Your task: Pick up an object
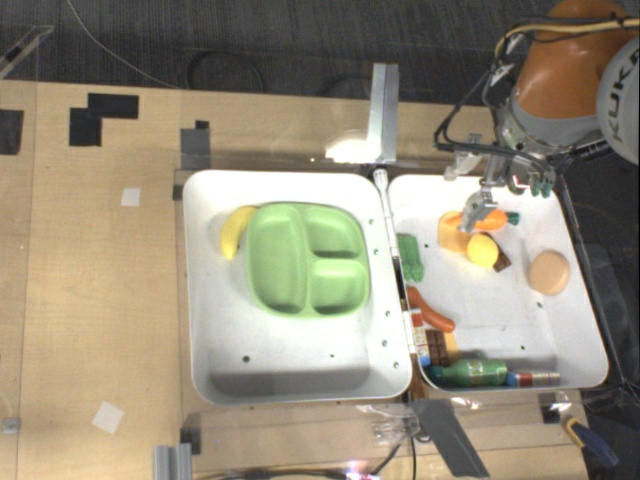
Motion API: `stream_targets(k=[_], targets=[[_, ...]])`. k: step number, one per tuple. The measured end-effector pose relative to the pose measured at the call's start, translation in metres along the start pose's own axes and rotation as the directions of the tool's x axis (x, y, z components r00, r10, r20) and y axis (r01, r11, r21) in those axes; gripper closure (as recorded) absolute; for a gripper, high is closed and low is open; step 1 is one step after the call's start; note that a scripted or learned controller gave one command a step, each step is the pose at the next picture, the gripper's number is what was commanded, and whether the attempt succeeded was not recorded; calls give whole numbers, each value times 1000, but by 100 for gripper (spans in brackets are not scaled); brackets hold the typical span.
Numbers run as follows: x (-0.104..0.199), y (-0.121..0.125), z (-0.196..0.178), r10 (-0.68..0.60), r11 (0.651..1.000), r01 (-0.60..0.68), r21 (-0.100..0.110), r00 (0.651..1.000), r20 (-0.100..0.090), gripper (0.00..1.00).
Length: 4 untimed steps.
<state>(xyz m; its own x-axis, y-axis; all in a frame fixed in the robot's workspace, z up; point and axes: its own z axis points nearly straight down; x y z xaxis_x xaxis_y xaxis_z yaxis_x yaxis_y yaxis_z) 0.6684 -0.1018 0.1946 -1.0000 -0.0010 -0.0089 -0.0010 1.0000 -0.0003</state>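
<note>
Jaws (pixel 481 211) hang over the orange toy (pixel 458 230) in the right bin (pixel 585 353) — whether open or closed, I cannot tell.

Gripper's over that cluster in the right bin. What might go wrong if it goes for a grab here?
The gripper hangs above an orange piece that touches the yellow ball and a brown block. Closing there may catch two things or nudge the ball away. The cluster is tight, so the fingers may find no gap.
</note>
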Motion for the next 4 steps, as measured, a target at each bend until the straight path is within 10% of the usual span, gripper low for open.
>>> stream_targets(k=[1, 2, 3, 4], targets=[[45, -9, 97, 79, 997, -79, 0, 997, 4, 0], [31, -2, 106, 101, 995, -101, -1, 995, 3, 0], [26, 0, 91, 95, 995, -95, 0, 995, 18, 100], [30, 61, 5, 215, 977, -215, -3, 977, 6, 100]])
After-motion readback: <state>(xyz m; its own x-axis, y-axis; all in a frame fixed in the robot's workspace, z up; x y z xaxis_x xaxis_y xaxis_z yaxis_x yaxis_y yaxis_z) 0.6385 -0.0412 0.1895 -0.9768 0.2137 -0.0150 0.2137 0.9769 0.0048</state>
